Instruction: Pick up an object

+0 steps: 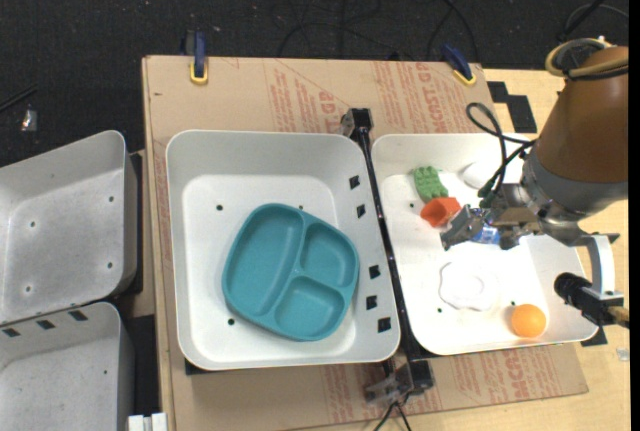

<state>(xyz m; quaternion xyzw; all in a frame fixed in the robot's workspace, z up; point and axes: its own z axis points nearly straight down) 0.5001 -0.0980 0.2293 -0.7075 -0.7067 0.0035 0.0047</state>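
Grey metal two-finger gripper (462, 225) hovers in the right white bin (560, 334). Small orange-red block (438, 212) lies just beside its tip. Jaw state cannot be told.

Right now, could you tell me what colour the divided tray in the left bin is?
Teal blue; the divided tray shows plainly in the camera view.
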